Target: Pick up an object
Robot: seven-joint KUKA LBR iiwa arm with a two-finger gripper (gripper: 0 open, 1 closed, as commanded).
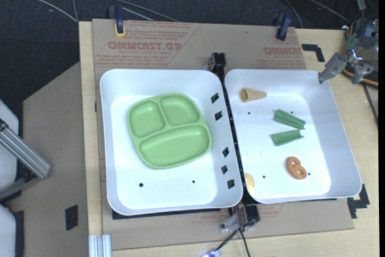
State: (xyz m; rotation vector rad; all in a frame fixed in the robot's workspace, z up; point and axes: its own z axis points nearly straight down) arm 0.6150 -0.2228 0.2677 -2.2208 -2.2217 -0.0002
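Note:
The right bin (pixel 337 129) holds several small items. A tan cone-shaped piece (pixel 252 94) lies near its far left corner. Two green sticks (pixel 289 119) (pixel 286 137) lie in the middle, one behind the other. An orange pretzel (pixel 295 168) sits toward the front right, and a small yellow piece (pixel 248 180) rests against the front left wall. My gripper (pixel 356 59) hangs at the view's right edge, above the bench just beyond the right bin's far right corner, apart from every item.
The left bin (pixel 120 177) carries a green divided plate (pixel 169 130). A black divider with clips (pixel 224 129) runs between the bins. Blue clamps (pixel 120 20) (pixel 283 26) hold the cardboard backing at the far edge. Cables cross the dark floor behind.

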